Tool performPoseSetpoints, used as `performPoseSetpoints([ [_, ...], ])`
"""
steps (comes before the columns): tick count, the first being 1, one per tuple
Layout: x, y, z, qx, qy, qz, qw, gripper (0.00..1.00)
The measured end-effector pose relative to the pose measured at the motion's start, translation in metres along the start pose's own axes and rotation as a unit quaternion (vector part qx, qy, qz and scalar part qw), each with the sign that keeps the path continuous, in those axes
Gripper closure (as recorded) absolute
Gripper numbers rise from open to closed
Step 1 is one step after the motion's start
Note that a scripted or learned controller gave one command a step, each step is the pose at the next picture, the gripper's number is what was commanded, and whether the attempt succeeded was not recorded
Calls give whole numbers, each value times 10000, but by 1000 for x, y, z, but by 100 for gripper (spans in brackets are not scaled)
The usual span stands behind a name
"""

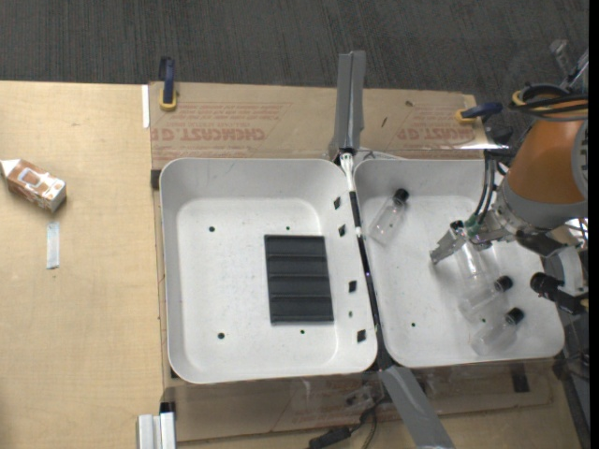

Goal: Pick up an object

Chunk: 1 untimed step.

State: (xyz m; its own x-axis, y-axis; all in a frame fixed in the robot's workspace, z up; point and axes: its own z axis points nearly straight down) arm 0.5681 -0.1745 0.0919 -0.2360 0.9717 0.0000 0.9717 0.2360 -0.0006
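Note:
The right bin [412, 340] holds several clear plastic bottles with black caps. One bottle [387, 218] lies near the bin's upper left. Two more lie at the lower right, one bottle [484, 295] above another bottle [493, 333]. My gripper [452, 245] is low over the middle right of this bin, directly above a further clear bottle [467, 265], and the glare there hides any contact. A black ribbed block [299, 278] lies flat in the middle of the left bin [187, 279].
A metal divider [350, 110] runs between the bins. Cardboard [243, 120] lies behind them, held by clamps [167, 84]. On the wooden bench at far left sit a small box [36, 185] and a white strip [52, 246]. The arm's orange band [547, 162] overhangs the right bin's edge.

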Motion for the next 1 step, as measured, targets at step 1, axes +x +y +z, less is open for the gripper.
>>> performPoseSetpoints([
  [1, -2, -1, -9, -6, -5, 21, 10000, 100],
])
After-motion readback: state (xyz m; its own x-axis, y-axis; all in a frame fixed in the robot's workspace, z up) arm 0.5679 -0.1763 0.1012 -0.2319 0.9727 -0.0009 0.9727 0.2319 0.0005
